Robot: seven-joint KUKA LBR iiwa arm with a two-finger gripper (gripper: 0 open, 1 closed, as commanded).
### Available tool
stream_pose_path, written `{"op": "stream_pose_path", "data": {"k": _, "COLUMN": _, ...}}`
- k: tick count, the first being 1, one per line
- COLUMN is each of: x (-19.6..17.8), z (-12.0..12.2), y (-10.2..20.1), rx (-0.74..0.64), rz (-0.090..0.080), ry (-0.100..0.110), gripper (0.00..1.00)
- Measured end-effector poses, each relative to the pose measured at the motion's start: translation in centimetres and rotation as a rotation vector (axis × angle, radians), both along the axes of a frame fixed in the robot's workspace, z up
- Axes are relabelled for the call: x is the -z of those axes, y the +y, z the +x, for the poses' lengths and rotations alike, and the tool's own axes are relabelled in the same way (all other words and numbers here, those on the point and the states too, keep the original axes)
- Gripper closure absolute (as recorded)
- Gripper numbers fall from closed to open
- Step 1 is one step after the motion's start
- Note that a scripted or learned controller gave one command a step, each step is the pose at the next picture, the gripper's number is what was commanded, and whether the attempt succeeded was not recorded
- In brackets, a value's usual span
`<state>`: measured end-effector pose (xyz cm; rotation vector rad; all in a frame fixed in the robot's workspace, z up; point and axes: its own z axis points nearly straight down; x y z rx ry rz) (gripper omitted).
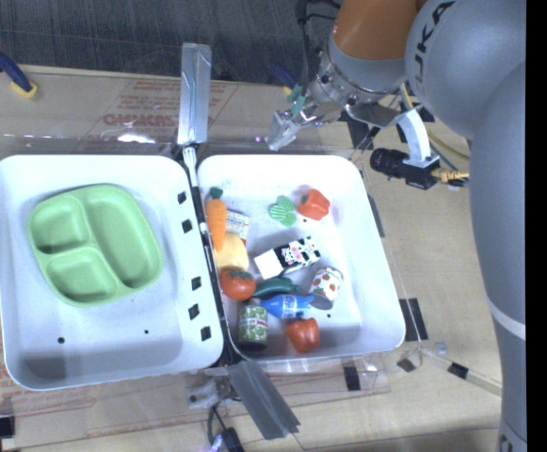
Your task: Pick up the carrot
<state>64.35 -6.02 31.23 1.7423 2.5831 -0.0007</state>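
The carrot (217,217) is orange with a green top and lies along the left wall of the right bin (378,281), pointing toward the back. My gripper (290,125) hangs above the back edge of that bin, up and to the right of the carrot and well apart from it. Its fingers (281,136) stand open with nothing between them.
The right bin also holds a red pepper (314,202), a green piece (282,211), a tomato (237,283), a cow-patterned box (297,253), a can (252,325) and other toy foods. A green divided plate (94,243) sits in the left bin (9,347).
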Motion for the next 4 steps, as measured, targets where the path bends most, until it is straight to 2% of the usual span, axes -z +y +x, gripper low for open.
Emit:
{"op": "stream_pose_path", "data": {"k": 1, "x": -3.0, "z": 1.4, "y": -3.0, "rx": 0.106, "rz": 0.014, "ry": 0.020, "gripper": 1.00}}
{"op": "stream_pose_path", "data": {"k": 4, "x": -6.1, "z": 1.6, "y": -2.4, "rx": 0.082, "rz": 0.007, "ry": 0.013, "gripper": 1.00}}
